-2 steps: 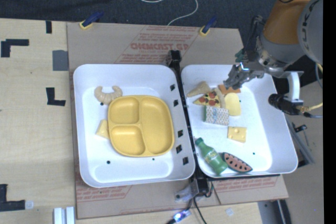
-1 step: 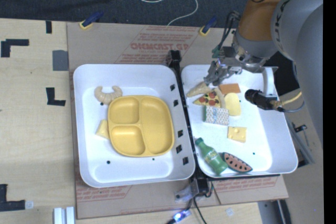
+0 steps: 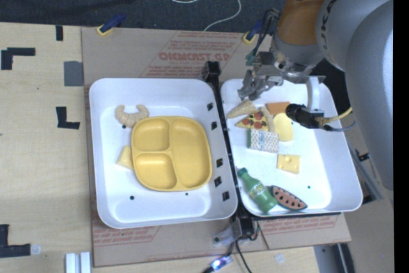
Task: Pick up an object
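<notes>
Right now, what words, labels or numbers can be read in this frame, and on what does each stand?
"CHEMCAST GP", red print, blurred, my best reading: on the cardboard sheet under the bins.
Smaller red print below it: too blurred to read.
Blue-and-white packet in the right bin: print too small to read.

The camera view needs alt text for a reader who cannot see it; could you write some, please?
A grey arm's hand hovers over toy food in the right bin, above a pizza slice. The left bin holds a yellow divided plate.
</notes>
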